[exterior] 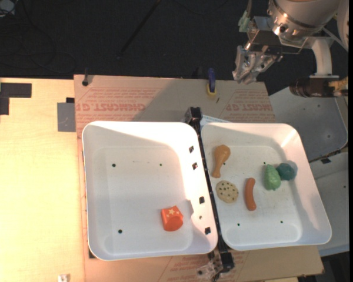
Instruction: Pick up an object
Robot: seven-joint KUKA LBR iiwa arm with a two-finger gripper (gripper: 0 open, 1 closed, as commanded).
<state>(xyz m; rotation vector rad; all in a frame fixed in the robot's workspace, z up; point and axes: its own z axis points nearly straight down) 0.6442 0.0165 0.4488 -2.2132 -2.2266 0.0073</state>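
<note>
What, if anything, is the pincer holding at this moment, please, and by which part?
Nothing is held. The pincer hangs above the bench beyond the right bin, with nothing between its tips; the toys lie in the bins.

Cardboard (pixel 135 104): upside-down print, unreadable.

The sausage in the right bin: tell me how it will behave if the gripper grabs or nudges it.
The sausage looks like a rounded toy, so it probably rolls sideways if nudged. Its narrow body should fit a grasp across the width, though the smooth skin might slip. The cookie lies close beside it and may get bumped.
</note>
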